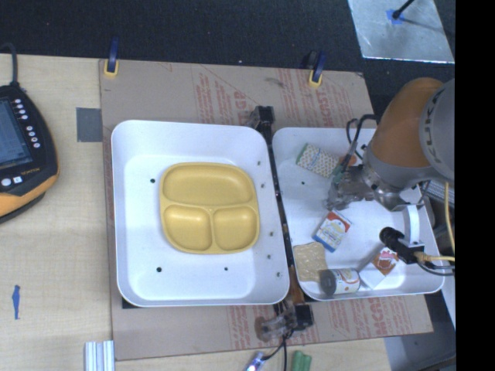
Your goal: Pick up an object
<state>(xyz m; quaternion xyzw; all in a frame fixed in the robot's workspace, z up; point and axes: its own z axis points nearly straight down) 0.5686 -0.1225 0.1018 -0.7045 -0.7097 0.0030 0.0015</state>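
I can't tell the tool's state; the small carton at its six o'clock looks light, stiff, best pinched across its flat sides.

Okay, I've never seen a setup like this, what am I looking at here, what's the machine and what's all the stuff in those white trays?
This is a single camera fixed above a workbench, looking down at a slant. The grey and orange shape on the right is a robot arm, and its gripper hangs low over the right bin. Its job is to pick something up; I can't see anything between its fingers. That bin holds small things: a patterned packet, a blue and white carton, a tan sponge-like square, a small can lying on its side and a red and white packet. The left bin holds a yellow divided plate. The orange-edged device at far left is a handheld control tablet.
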